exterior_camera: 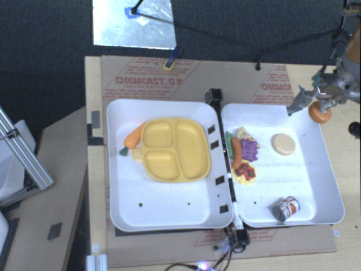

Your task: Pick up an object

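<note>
Fig.: near rim, tin can [286,208]; mid-bin, cream disc [283,144], both below-left of jaws. Far corner: gripper [316,101], jaws spread, an orange ball [320,114] just beside/under one finger, grip unconfirmed. Step: lift w/ pick attempt. Next: verify ball is held.

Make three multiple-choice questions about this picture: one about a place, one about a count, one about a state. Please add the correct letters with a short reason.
1. Where does the yellow tray lie?
A. left bin
B. right bin
C. outside both bins

2. How many compartments has that tray?
A. two
B. three
C. five

3. How does the can rest?
A. upright
B. on its side
C. inside the tray

Answers:
1 A: the tray fills the middle of the left bin, with a toy carrot at its left edge.
2 B: ridges divide it into two upper parts and one lower part.
3 B: its round end faces sideways, near the front of the right bin.
</note>
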